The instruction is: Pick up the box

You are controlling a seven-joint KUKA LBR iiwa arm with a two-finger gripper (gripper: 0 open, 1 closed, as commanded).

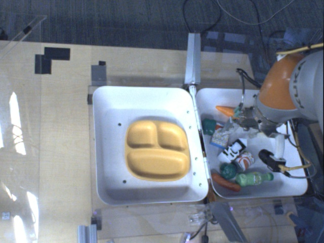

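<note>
No wording, brand or number can be read anywhere: the small white carton with bold black markings point(234, 149), lying just below the two-finger gripper point(245, 120), and the small blue-and-white printed packet point(219, 137) to that gripper's lower left both carry print too blurred to make out.

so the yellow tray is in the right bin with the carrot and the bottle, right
Not quite. The camera view shows the yellow tray alone in the left bin. The carrot and the bottle do lie in the right bin, among the other small items.
</note>
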